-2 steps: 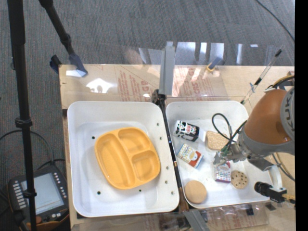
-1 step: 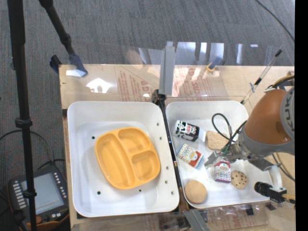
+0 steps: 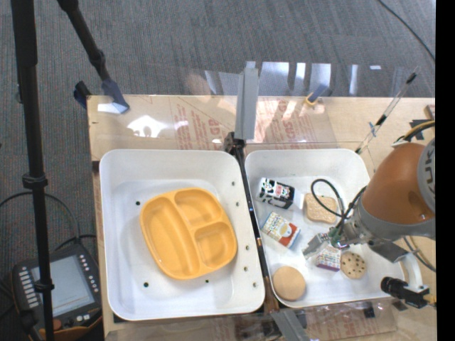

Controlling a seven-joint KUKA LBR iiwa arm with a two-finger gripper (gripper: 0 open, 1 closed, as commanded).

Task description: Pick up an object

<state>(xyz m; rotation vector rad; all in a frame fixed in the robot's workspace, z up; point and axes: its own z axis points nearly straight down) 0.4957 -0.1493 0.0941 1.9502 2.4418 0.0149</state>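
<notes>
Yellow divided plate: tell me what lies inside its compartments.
The yellow divided plate in the left bin shows three bare compartments. The bin floor beneath it is covered.

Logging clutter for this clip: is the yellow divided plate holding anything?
Empty. The yellow divided plate lies flat in the left bin, all three compartments bare.

A yellow-orange divided plate [image 3: 188, 232] sits in a white bin [image 3: 114, 190], while the other white bin [image 3: 355, 163] holds a black-and-white cow-patterned carton [image 3: 276, 192], a tan bun [image 3: 289, 283] and a speckled cookie [image 3: 353, 264].

The pincer [image 3: 325, 244] blurs over a small box [image 3: 328, 260], its printing too small to read
</notes>
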